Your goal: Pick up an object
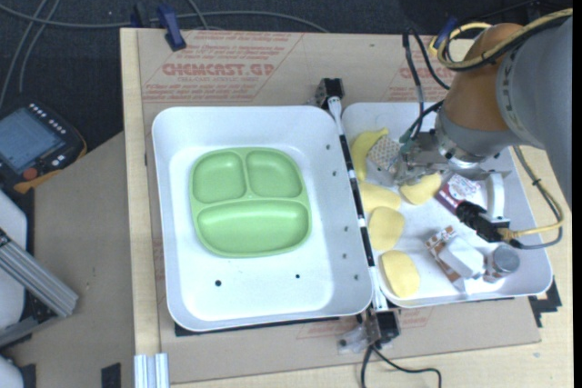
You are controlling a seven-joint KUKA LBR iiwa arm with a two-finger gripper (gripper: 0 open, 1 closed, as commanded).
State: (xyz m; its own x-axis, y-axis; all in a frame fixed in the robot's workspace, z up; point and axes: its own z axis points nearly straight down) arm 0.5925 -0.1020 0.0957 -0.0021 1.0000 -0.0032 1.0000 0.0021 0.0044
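Nearest, yellow pieces (400, 273) lie along the right bin's (536, 282) left side, beside small packets (459, 257). Farther back, the gripper (411, 161) is lowered among more yellow pieces; whether it is open cannot be told. The left bin (173, 195) holds a green divided plate (250, 202).

2 bins (173, 127) side by side on a bench (136, 195).
Plate (250, 202) in the left bin; food pieces (385, 225) in the right, under the arm (509, 86).
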